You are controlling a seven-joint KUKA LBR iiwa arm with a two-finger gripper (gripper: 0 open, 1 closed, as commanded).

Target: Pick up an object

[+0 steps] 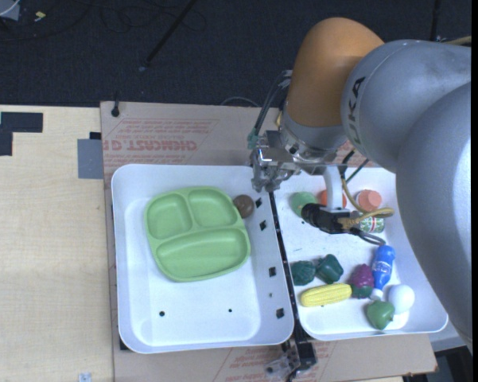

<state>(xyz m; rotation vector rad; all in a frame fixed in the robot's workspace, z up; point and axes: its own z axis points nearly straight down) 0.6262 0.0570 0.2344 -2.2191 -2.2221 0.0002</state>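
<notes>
My gripper (264, 178) hangs over the far end of the divider between the two white bins, under the orange wrist band. A small brown ball (243, 205) lies in the left bin (135, 293), just left of and below the gripper, touching the rim of a green divided plate (197, 233). Nothing is seen held by the gripper. In the right bin (429, 321), a pale green piece (302, 201) lies close to the gripper's right, partly hidden by the arm.
The right bin also holds an orange piece (369, 200), two dark green pieces (303, 272) (330, 267), a yellow corn cob (326, 295), a purple piece (363, 278), a blue bottle (383, 264), a white egg (400, 297) and a green piece (379, 315).
</notes>
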